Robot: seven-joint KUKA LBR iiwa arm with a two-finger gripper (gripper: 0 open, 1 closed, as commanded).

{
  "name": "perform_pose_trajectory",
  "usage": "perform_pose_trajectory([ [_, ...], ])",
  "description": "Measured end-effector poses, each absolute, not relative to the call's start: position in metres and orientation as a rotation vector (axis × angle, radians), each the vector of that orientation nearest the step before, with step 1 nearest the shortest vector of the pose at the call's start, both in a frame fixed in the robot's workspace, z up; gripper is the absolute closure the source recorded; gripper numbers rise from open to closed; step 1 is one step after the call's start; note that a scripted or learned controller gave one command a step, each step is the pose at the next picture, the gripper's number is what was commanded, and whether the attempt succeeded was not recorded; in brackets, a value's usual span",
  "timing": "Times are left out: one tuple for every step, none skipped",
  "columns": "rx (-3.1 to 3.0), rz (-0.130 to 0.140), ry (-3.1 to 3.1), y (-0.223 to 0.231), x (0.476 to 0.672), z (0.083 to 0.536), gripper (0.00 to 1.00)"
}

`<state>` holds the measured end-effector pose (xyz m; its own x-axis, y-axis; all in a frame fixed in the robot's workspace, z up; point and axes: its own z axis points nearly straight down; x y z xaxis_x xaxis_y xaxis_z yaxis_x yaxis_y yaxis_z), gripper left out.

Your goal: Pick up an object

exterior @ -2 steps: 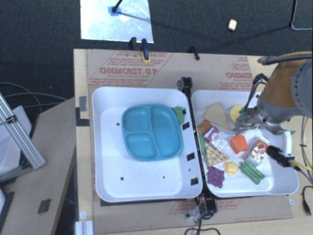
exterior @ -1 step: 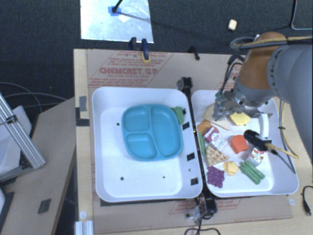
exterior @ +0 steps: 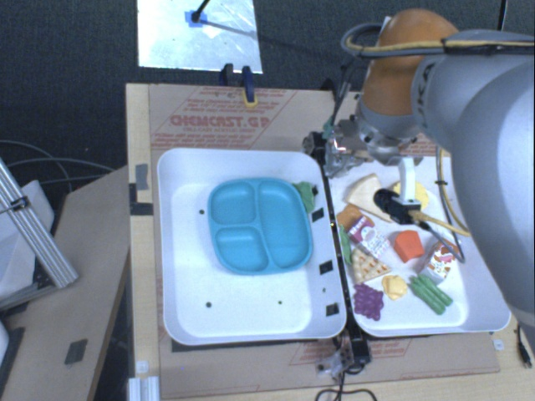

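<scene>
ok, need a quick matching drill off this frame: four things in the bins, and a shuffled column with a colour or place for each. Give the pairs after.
Things:
1. divided plate
2. grape bunch
3. block
4. bean pods

Colour or place:
A. green, near the front right corner of the right bin
B. light blue, lying in the left bin
C. purple, at the front of the right bin beside the divider
D. orange-red, mid right bin

Pairs: 1-B, 2-C, 3-D, 4-A
</scene>
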<state>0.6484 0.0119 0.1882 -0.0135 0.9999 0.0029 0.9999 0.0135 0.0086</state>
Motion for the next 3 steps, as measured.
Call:
perform_pose_trajectory([
  [2.21, 0.007, 2.218, -0.115, 0.646, 0.097, 1.0],
  [2.204, 0.022, 2.205, -0.102, 0.612, 0.093, 1.0],
  [2.201, 0.019, 2.227, -0.039, 0.658, 0.193, 1.0],
])
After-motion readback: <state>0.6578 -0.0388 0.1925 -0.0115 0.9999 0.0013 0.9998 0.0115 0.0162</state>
